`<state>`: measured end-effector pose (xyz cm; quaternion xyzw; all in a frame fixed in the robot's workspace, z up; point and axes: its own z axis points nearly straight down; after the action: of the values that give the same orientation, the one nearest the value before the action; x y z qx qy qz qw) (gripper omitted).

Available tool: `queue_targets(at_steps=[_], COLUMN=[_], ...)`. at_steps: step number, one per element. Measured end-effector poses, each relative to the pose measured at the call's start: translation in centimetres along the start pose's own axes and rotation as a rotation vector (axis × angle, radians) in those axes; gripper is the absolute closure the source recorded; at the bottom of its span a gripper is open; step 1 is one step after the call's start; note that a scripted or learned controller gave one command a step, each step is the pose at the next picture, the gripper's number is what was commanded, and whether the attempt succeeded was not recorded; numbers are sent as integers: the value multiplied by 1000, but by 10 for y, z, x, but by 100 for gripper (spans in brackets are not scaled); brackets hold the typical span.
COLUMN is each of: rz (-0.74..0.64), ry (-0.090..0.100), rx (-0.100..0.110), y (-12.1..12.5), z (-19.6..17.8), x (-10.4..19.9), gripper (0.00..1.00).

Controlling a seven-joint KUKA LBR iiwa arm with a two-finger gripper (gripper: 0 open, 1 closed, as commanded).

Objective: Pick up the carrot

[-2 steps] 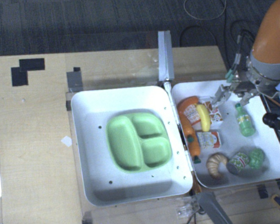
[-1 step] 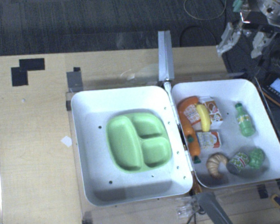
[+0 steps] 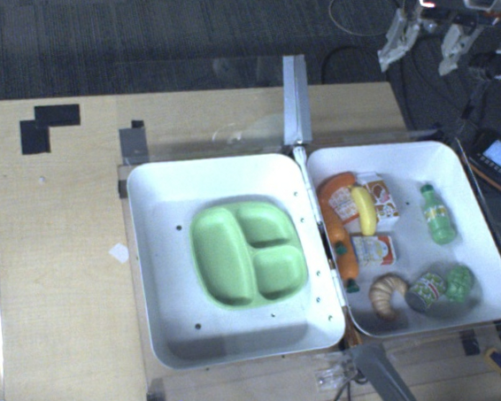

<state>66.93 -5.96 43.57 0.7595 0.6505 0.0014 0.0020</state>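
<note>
Pale wooden bench point(image 3: 55, 287) bears two white bins point(image 3: 239, 348); carrot point(image 3: 340, 246) lies in the right one, gripper point(image 3: 421, 44) spread over dark carpet point(image 3: 170, 26).

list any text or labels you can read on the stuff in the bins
Nothing is legible.
Two red and white cartons: print too blurred to read.
Green bottle: label too small.
Dark can with red and green label: blurred.
</note>
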Motion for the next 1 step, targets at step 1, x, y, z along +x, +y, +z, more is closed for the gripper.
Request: queue_targets(at_steps=[1], rz=[180], ry=[1], rx=[-1], y=[4], z=[-1], x=[-24], gripper=[0])
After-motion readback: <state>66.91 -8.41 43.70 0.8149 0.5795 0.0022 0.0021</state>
